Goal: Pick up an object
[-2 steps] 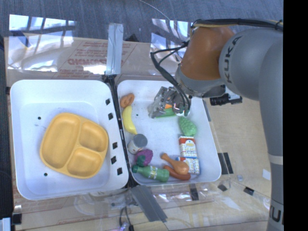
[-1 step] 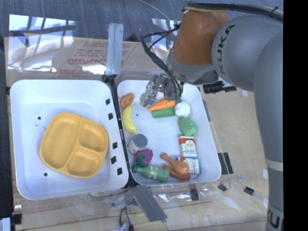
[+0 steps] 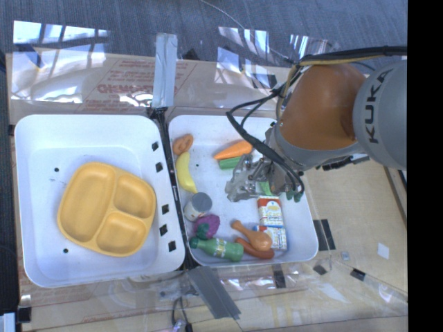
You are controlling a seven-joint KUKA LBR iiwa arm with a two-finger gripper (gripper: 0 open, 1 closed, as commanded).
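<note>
Claw (image 3: 239, 183): low inside right bin (image 3: 304, 216); finger spread cannot be told, nothing seen held
Carrot (image 3: 233, 150): just behind claw
Banana (image 3: 185, 171): left of claw
Bottle (image 3: 271, 221): near, right-front of claw
Yellow tray (image 3: 105, 207): far left, in other bin

A tan cardboard-covered bench (image 3: 346, 206) spans the frame, with shiny clear plastic sheeting (image 3: 62, 61) across its upper left. Two shallow white plastic bins lie on it side by side: one at left (image 3: 28, 185), one at centre (image 3: 304, 230).
</note>
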